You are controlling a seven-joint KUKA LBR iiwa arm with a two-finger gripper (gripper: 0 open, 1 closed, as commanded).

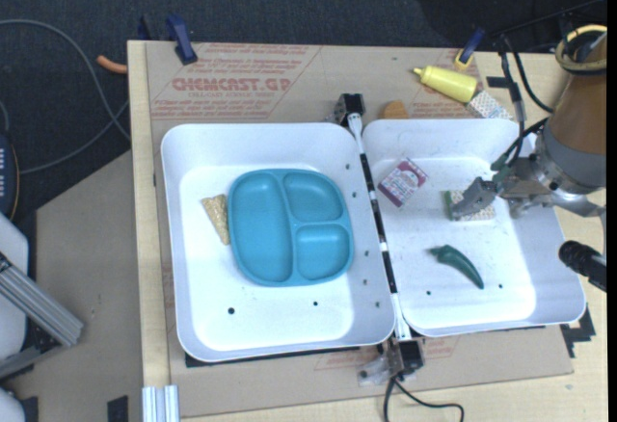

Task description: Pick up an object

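Two white bins. Left bin [183, 218]: one blue divided plate [287, 225], one tan sponge [217, 214] touching its left edge. Right bin [549, 300]: one packet [402, 181] far-left, one green pepper [458, 264] near-centre, one small grey-green item [456, 202] under the gripper [472, 202]. Jaws' opening: can't tell. One yellow bottle [446, 81] beyond the bins.

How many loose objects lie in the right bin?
3 that I can see: a small wrapped packet near the upper left, a green pepper-like item in the lower middle, and a greenish piece at the tool. The arm may hide more.
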